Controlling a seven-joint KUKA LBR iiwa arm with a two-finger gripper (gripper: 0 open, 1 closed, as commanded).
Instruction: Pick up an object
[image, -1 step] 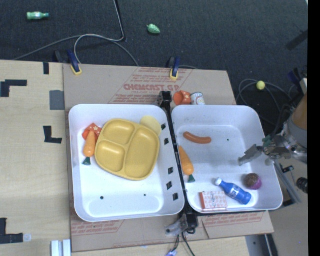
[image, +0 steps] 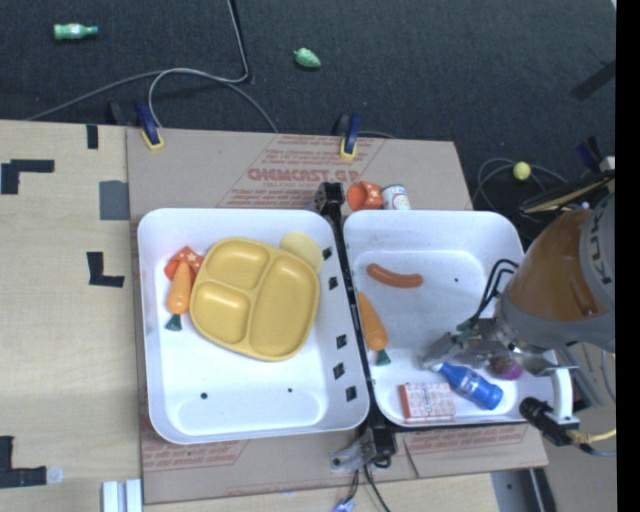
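– Where is the hand seen?
– Low in the right bin, just above the blue bottle. Whether it is clenched or released cannot be told.
– And the bottle?
– It is laid flat beside a small red-and-white box, below the sausage.

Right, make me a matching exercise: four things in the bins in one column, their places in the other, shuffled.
1. yellow divided plate
2. sausage
3. blue bottle
4. red-and-white packet

A. right bin, near front edge
B. left bin, middle
C. right bin, upper middle
D. right bin, beside the gripper

Pairs: 1-B, 2-C, 3-D, 4-A
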